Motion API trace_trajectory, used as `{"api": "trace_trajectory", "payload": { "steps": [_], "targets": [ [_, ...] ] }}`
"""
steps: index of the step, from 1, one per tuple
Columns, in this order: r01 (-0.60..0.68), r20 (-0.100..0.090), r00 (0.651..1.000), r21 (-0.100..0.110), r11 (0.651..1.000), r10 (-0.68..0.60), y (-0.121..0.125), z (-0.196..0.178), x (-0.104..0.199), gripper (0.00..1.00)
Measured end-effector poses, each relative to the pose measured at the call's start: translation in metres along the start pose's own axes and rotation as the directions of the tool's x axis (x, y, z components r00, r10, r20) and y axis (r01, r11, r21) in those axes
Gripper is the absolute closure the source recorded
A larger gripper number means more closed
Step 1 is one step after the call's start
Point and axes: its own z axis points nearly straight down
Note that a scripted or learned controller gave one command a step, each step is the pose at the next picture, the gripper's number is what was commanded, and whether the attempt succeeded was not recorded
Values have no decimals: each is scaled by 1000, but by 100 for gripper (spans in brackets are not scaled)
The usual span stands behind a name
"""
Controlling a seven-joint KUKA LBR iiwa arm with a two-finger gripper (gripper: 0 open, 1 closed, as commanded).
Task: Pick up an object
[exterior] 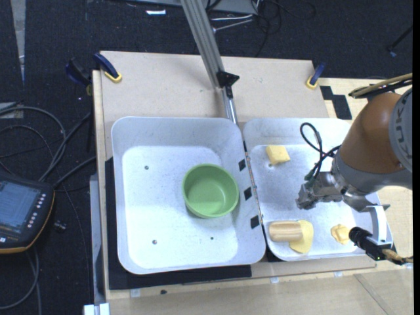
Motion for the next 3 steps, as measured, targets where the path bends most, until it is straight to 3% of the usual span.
{"api": "trace_trajectory", "payload": {
  "steps": [2, 3],
  "targets": [
    [0, 0, 1000, -1, 1000, 0, 0, -99, -5, 100],
    [3, -1, 1000, 4, 1000, -3, 14, -87, 46, 100]
  ]
}}
